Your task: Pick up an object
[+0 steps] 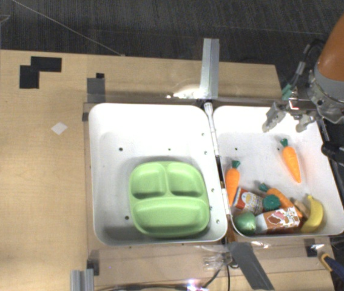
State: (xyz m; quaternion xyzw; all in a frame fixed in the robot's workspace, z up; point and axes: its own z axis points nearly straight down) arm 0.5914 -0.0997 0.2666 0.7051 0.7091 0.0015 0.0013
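Observation:
My gripper (288, 119) hangs over the back of the right bin (244, 138), its two fingers spread apart with nothing between them. An orange toy carrot (290, 161) lies just in front of it on the bin floor. A second carrot (232, 183) lies by the bin's left wall. At the front of the bin sit a juice carton (267, 211), a green round fruit (244, 224), a small orange piece (274, 195) and a yellow banana (314, 214), packed close together.
The left bin (111, 132) bears a green divided plate (168, 197) toward its front. A metal post (210, 68) rises behind the wall between the bins. The wooden bench (32, 174) spreads to the left.

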